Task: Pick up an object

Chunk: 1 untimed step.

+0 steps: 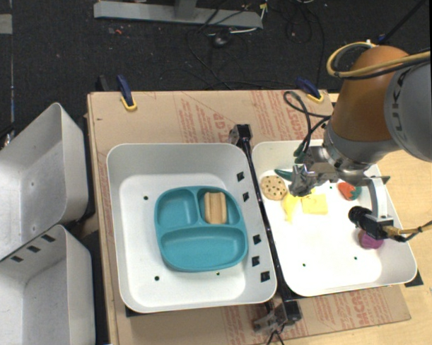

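Yellow foam-like pieces are seen in the right bin (332,267), toward its far half: a squarish yellow block (315,205) and, just to its left, a narrower yellow strip (289,207). The gripper (300,183) is poised directly over the gap between the two, low and close to them. Whether it is spread or closed cannot be told from this angle, and nothing can be seen held in it.

A round cookie (274,187) with dark chips is placed just left of the gripper, near the bin's left wall. A red and green toy (347,191) is found on the gripper's other side, partly hidden by the arm, and a purple object (371,241) lies near the right wall.

The left bin (132,206) is occupied by a teal divided plate (197,247), and a tan block (215,207) is set in its far right compartment.

Both bins are borne by a cardboard sheet (200,112) printed with red lettering (too faint and skewed to be read). On the arm's grey casing (415,112) the letters "UK" can be made out at the frame's edge.
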### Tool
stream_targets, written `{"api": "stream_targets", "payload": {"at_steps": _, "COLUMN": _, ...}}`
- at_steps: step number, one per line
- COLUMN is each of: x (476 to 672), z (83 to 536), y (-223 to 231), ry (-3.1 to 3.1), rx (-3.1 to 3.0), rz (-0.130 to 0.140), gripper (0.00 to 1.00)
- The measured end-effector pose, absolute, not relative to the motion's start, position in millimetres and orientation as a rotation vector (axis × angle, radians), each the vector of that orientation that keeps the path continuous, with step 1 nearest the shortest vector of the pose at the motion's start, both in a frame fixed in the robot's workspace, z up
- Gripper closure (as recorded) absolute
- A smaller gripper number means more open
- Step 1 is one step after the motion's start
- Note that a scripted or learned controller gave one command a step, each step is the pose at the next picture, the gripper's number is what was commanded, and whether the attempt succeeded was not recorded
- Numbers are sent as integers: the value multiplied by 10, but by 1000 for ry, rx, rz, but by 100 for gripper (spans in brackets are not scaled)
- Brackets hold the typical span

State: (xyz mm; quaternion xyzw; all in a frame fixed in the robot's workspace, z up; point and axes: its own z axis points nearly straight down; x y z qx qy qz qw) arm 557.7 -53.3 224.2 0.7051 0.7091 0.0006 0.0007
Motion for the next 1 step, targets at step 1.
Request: {"api": "stream_targets", "payload": {"at_steps": 1, "x": 5538, "z": 2272, "y": 84, "ry": 2229, "rx": 2215, "rz": 0, "gripper": 100}}
